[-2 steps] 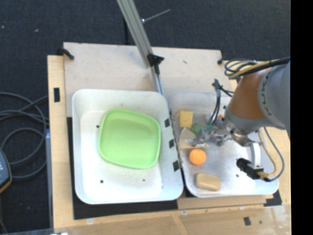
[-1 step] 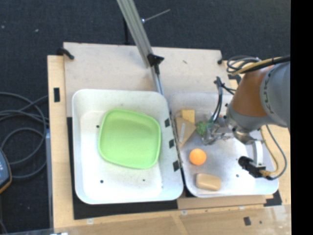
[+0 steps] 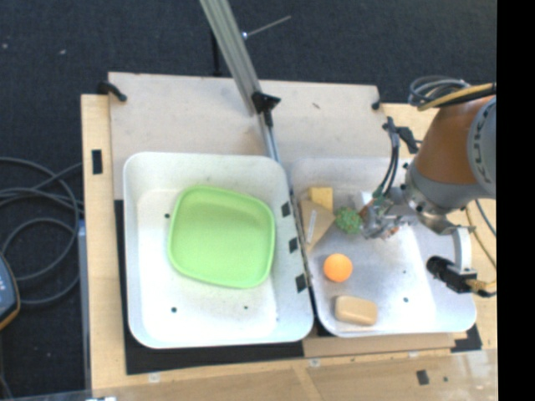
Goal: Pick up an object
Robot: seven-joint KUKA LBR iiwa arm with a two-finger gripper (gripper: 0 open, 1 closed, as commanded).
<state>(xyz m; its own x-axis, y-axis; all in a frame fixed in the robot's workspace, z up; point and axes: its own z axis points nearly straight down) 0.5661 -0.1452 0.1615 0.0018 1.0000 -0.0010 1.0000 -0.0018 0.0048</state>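
A single fixed camera looks down on the bench [image 3: 209,111] from above, at a slight slant, far enough back to take in both white bins whole. The left bin [image 3: 146,224] sits near the middle of the frame, the right bin [image 3: 418,307] toward the right side. Dark floor with cables [image 3: 33,224] shows along the top and left. The arm [image 3: 456,153] enters from the right edge. A metal pole [image 3: 230,36] runs in from the top toward the bins.
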